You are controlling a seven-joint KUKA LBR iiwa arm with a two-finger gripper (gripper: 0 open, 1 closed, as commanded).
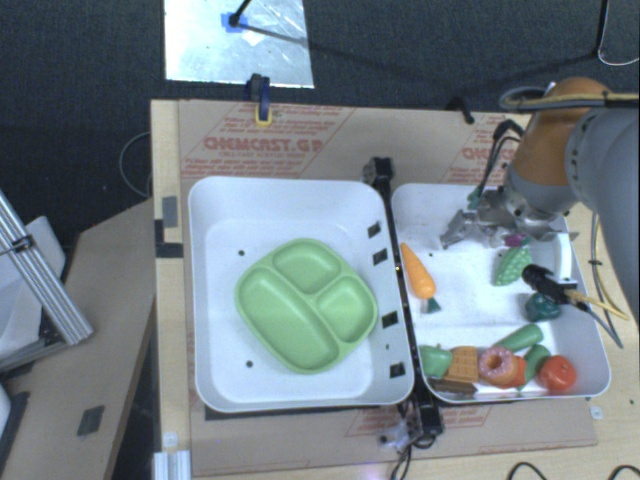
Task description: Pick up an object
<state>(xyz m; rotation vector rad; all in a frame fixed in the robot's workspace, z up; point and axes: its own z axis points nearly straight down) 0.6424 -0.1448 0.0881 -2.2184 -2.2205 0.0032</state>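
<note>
One short reach lies before us: our gripper [462, 230], fingers spread wide and holding nothing, hovers over the right bin [455, 200], and the carrot [417, 272] lies just down-left of it, its long axis running diagonally.

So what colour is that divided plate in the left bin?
Light green plate, clear in the camera view.

Both white bins [290, 200] look like smooth moulded plastic with a soft sheen. Inside the left one, the green divided plate [305, 305] is matt plastic. The counter [300, 143] behind the bins reads as brown board printed in red, and beyond it lies a crinkled, shiny foil sheet [238, 28].
</note>
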